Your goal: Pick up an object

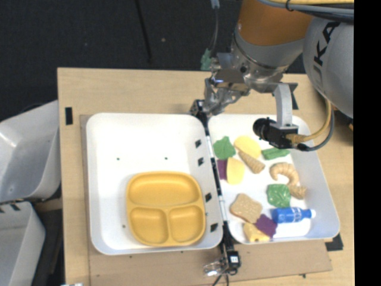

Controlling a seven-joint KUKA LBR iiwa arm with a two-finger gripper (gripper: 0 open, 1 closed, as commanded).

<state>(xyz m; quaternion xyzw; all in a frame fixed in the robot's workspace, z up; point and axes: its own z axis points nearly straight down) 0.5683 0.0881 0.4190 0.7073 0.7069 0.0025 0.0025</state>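
Observation:
The right bin (324,189) holds several toy foods: a green leafy piece (223,148), a yellow wedge (247,145), a croissant (286,173), a tan biscuit (246,207), a blue bottle (292,215) and a purple block (266,225). My gripper (208,103) hangs over the back end of the divider between the two bins, above and behind the green leafy piece and apart from the toys. Nothing shows in its grasp. A black part of the arm (271,131) sits over the back of the right bin.
A yellow three-compartment tray (165,208) lies in the front of the left bin (101,159). The grey and orange arm (280,22) covers the upper right. More toys, a yellow piece (235,170) and a green lump (278,194), crowd the right bin.

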